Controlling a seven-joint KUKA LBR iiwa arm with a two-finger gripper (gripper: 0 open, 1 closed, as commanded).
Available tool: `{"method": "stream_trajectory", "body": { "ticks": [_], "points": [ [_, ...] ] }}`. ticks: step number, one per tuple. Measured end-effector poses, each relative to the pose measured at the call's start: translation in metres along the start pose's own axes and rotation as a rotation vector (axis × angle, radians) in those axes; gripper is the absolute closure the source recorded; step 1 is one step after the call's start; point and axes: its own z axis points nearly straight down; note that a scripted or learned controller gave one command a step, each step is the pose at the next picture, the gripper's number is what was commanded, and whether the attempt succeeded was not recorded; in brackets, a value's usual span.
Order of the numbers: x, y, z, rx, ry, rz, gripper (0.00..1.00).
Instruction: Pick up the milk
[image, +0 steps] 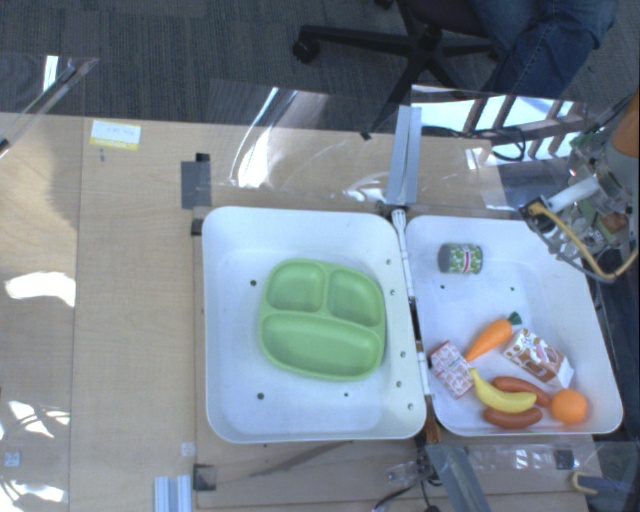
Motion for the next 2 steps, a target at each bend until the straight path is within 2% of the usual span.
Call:
{"method": "stream_trajectory", "body": {
  "ticks": [1, 2],
  "points": [
    [0.050, -0.076, -0.049, -0.001, 0.005, 0.134, 1.00],
    [-0.018, 0.007, -0.042, 0.001, 0.001, 0.181, 1.00]
  ]
}}
